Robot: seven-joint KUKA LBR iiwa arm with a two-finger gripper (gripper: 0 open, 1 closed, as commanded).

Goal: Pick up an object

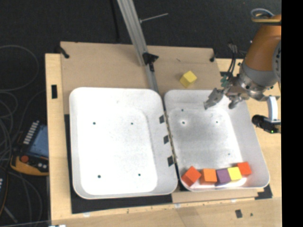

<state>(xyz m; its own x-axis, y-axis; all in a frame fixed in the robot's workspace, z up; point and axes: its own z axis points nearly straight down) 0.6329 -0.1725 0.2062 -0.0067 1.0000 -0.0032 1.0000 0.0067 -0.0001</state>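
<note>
Your tabletop [109, 65] carries two white bins. Along the right bin's [215, 131] near wall you see five cubes in a row: red-orange [191, 175], orange [209, 175], purple [222, 176], yellow [235, 174], red [244, 169]. A yellow cube [188, 78] lies outside the bins. Your tool [222, 100] hangs over the right bin's far corner, fingers spread, gripping nothing.

bins [118, 141]: white | blocks in a row: orange [191, 175], orange [209, 175], purple [222, 176], yellow [235, 174], orange-red [244, 169] | block on bench [188, 78]: yellow | arm band [264, 46]: orange
</note>
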